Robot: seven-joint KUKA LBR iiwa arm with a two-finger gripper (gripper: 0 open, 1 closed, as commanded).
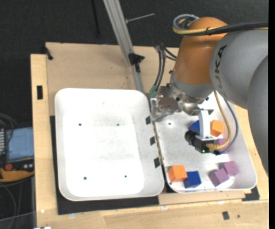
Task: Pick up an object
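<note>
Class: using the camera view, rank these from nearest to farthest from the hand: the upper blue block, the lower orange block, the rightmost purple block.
1. Upper blue block, just right of the hand.
2. Lower orange block, well below the hand.
3. Rightmost purple block, far lower right.

Robot lab: bench (80, 66) bearing white bins (104, 137).

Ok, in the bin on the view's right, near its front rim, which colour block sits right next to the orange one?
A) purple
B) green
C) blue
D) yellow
C: a blue block sits right against the orange block near the front rim of the right bin, while the two purple blocks lie apart from the orange one, further toward the view's right.
</note>
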